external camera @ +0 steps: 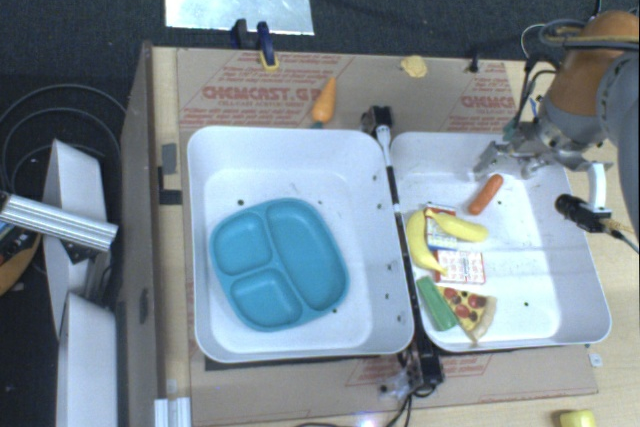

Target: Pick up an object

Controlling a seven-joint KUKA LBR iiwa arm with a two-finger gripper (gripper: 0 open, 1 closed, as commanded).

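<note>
My gripper (515, 158) hangs over the back of the right bin (560, 300), reaching in from the right. Just below and left of it a small orange-red sausage (485, 194) lies on the bin floor, apart from the gripper. Along the bin's left side lie two yellow bananas (440, 233), a printed card box (455, 260), a green piece (434, 302) and a pizza slice (472, 308). Nothing is seen in the gripper.
The left bin (230, 165) holds a blue divided plate (278, 260). An orange carrot (324, 101) lies on the cardboard behind the bins. A black cable end (580, 211) sticks out beside the arm at the right bin's right rim.
</note>
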